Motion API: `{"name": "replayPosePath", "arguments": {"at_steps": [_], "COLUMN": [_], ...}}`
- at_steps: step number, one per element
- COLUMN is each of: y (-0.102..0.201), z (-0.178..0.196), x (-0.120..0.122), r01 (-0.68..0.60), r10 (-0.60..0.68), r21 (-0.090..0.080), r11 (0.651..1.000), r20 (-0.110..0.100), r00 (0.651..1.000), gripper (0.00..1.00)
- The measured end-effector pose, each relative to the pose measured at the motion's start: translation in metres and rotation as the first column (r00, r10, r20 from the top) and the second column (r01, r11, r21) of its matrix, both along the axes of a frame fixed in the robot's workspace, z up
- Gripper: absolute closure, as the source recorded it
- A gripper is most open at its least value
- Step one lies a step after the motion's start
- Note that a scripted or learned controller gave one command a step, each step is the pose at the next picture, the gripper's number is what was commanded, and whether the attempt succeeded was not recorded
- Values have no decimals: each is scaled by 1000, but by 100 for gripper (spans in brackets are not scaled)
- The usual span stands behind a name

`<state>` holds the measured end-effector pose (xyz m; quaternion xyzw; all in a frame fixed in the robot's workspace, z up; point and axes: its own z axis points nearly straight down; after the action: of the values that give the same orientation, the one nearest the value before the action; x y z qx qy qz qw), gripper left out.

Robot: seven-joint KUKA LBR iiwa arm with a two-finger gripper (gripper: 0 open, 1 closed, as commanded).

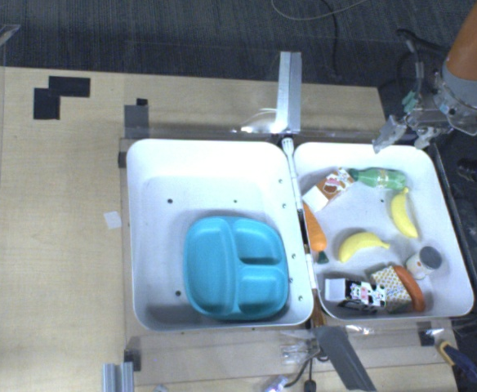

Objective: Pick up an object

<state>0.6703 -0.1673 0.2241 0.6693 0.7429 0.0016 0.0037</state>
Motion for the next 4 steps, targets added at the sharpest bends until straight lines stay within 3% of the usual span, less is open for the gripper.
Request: {"name": "replayPosePath", "arguments": {"at_steps": [1,2,3,4], "y": [-38,-37,-37,-38], "z": [-44,-127,-114,-84], "x": [-9,-31,-28,-21], "r01": [30,-38,-39,121], "r10": [-30,38,39,-121], "r21": [0,0,-1,2], "r11": [1000,999,999,993], "r20": [-2,1,8,0], "r00": [1000,999,999,993], "gripper": [0,0,100,100]}}
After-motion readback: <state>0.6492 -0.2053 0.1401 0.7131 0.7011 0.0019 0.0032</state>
